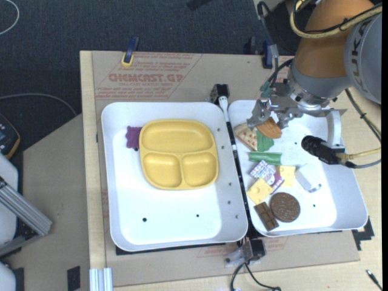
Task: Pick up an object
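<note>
My gripper [267, 115] hangs low over the far left part of the right bin [339, 206]. Directly beneath it lies an orange-brown bread-like piece [269, 128], touching or nearly touching the gripper. A pizza slice [245, 137] and a green piece [265, 143] lie beside it. Nearer the front are a green bar [265, 157], a purple packet [264, 170], a yellow cheese wedge [259, 191], a yellow block [287, 175], a white piece [307, 180], a round brown cookie [285, 206] and a chocolate bar [265, 216].
The left bin [170, 223] holds a yellow divided plate [178, 153] with a purple item [132, 137] at its left side. A black cylinder [319, 149] on the arm juts over the right bin. Clamps sit at the bench's far edge.
</note>
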Controlling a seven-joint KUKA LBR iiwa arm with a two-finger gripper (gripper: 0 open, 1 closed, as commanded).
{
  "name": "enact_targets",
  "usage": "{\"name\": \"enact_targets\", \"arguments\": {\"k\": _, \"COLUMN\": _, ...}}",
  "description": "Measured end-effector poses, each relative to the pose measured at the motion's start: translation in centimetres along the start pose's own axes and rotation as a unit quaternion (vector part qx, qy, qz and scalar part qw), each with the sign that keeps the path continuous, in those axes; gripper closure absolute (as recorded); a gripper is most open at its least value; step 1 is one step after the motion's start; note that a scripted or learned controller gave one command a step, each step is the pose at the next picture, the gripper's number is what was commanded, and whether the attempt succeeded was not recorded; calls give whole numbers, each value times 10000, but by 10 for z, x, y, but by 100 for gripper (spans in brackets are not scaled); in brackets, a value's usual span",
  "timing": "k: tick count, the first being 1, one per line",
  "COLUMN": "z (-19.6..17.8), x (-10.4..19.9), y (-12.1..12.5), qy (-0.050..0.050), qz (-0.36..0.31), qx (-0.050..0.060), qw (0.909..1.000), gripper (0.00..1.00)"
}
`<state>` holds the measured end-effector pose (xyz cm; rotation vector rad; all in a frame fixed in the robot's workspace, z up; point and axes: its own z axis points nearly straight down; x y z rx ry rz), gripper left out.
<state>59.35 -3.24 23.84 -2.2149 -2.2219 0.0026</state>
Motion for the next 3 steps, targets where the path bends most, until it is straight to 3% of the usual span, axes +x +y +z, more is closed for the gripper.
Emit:
{"name": "enact_targets", "arguments": {"k": 1, "z": 22, "x": 19, "y": -21, "qy": -3, "qz": 5, "qx": 8, "qw": 10000, "gripper": 100}}
{"name": "enact_targets", "arguments": {"k": 3, "z": 17, "x": 26, "y": -22, "qy": -6, "qz": 10, "qx": -20, "qw": 10000, "gripper": 100}}
